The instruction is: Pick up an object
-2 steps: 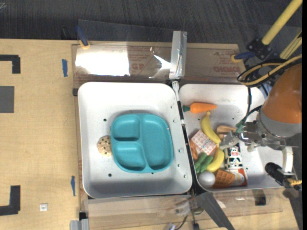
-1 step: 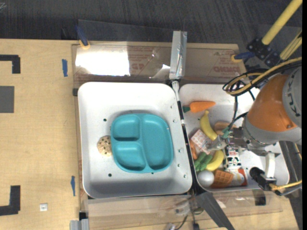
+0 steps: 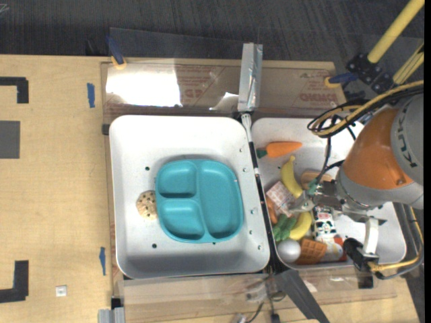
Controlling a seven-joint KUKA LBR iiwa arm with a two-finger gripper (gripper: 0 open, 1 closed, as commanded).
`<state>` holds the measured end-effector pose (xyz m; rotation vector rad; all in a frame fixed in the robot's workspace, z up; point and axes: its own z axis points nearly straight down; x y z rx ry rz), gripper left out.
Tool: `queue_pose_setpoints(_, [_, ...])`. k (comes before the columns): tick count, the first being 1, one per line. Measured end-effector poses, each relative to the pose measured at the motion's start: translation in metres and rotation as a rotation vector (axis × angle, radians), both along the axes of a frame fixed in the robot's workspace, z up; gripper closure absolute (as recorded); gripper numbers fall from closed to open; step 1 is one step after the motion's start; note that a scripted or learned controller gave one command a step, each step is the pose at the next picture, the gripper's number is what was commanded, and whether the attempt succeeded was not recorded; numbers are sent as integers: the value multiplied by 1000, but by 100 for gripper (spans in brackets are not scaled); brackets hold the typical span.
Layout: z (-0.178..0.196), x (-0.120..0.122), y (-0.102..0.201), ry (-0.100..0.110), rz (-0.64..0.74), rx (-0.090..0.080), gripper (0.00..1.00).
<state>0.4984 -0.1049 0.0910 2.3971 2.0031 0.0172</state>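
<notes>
The right bin (image 3: 394, 251) holds a pile of toy food: an orange carrot (image 3: 283, 149) at the back, a yellow banana (image 3: 291, 175), a pink-and-white packet (image 3: 278, 195), a second yellow piece (image 3: 301, 224), a green piece (image 3: 283, 229), a silver ball (image 3: 289, 249) and an orange waffle-like piece (image 3: 313, 249). My gripper (image 3: 315, 194) reaches in from the right and sits low over the middle of this pile, just right of the banana and the packet. The wrist and cables hide its tip.
The left bin (image 3: 128, 153) holds a teal divided plate (image 3: 200, 199) with a cookie (image 3: 146, 204) beside its left edge. A metal divider (image 3: 249, 76) stands behind the wall between the bins. A small printed carton (image 3: 324, 226) and a red piece (image 3: 350, 245) lie under the wrist.
</notes>
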Motion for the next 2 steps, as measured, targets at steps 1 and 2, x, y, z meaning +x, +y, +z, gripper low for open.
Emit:
queue_pose_setpoints(1, [10,2,0,-2,-1,1,100])
queue_pose_setpoints(2, [94,95,45,18,-99,8,100])
